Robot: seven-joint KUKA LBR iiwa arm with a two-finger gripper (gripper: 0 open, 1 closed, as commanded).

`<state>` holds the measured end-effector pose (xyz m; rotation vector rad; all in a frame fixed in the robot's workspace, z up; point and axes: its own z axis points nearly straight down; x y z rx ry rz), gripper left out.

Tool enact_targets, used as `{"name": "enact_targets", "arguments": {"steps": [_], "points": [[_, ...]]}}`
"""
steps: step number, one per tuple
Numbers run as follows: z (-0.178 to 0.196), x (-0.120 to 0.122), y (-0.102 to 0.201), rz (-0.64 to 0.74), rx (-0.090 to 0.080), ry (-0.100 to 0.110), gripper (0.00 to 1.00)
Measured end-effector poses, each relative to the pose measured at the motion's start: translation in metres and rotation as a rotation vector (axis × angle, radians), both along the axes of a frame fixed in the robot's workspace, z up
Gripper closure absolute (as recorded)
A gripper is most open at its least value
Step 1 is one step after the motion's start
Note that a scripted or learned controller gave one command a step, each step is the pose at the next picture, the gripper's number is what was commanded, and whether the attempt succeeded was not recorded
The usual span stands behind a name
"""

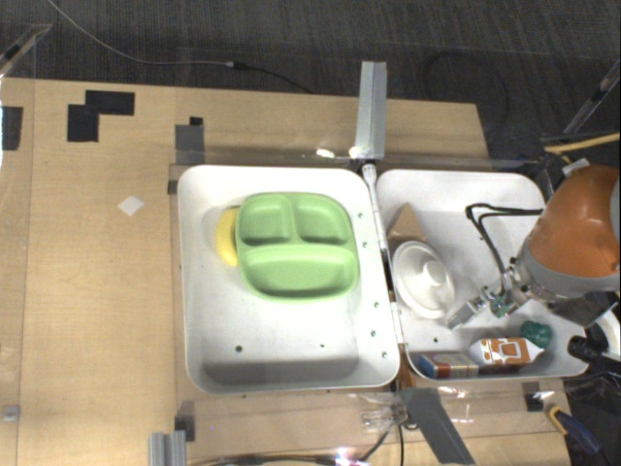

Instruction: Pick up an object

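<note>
Objects for picking lie in your two white bins. In the right bin (456, 187) you have a white bowl (421, 278) against the left wall, with a brown, cardboard-coloured piece (406, 223) just behind it. Along the near wall lies a small orange and white carton (503, 352) on its side; a slim pen-like item (448, 366) with a red part lies to its left, and a dark green piece (537, 335) sits just to its right.

Your jaws (475, 309) hang over the right bin between the bowl and the carton, close to the bowl's right rim. You cannot tell from this angle how far apart they stand, and nothing shows clearly between them. Behind them the arm's orange band (580, 229) fills the bin's right side, with a black cable (490, 223) looping over the bin floor beside it.

In the left bin (281, 352) a green divided tray (295, 244) rests toward the far half, with its three compartments facing up. A yellow item (226, 238) pokes out from under the tray's left edge, touching it.

Both bins sit side by side on the tan surface (87, 289), which carries black tape marks (97, 115) toward the far left corner. A grey metal post (370, 110) stands at the far end of the seam between the bins.
</note>
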<state>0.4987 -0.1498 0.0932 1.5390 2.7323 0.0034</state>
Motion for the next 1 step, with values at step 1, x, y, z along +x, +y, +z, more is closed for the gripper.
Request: {"name": "enact_targets", "arguments": {"steps": [1], "points": [[0.0152, 0.0088, 0.0502, 0.136, 0.000, -0.001, 0.00]]}}
